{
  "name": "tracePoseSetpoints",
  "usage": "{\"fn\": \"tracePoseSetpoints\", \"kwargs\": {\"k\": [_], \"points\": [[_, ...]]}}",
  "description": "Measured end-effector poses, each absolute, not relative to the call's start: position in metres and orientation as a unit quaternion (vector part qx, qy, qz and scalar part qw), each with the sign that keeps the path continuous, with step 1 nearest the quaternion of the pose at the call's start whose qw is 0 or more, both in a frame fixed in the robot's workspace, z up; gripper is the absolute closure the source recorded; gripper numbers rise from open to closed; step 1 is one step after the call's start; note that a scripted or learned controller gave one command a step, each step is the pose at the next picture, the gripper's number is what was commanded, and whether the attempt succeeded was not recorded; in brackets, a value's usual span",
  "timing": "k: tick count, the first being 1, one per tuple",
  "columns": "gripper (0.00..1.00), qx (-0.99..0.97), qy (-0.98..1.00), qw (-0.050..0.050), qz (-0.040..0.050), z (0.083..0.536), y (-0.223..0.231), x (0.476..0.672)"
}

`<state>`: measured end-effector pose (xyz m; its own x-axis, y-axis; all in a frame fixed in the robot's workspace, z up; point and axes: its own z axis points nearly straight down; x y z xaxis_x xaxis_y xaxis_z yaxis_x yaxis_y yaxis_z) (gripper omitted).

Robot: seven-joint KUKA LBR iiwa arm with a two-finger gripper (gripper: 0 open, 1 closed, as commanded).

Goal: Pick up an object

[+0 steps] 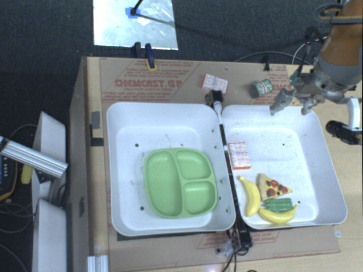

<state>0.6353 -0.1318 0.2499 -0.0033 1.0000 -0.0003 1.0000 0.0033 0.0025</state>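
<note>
Nearest you, the right bin holds two bananas, a pizza slice and a small red-and-white box; the left bin holds a green divided plate. Farther back on the table, at the right bin's far rim, the gripper hangs with jaws spread, pinching nothing.

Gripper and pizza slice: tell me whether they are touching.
Apart. The camera view shows the gripper open over the right bin's far rim, with bare bin floor between it and the pizza slice near the bananas.
</note>
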Motion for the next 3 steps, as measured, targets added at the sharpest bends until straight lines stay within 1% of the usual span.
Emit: {"fn": "tracePoseSetpoints", "kwargs": {"k": [1,2,3], "points": [[0.00,0.707,0.707,0.000,-0.0007,0.158,-0.161,0.539],[0.00,0.707,0.708,0.001,0.0006,0.084,-0.130,0.515],[0.00,0.706,0.708,0.001,0.0013,0.085,-0.119,0.649]]}}
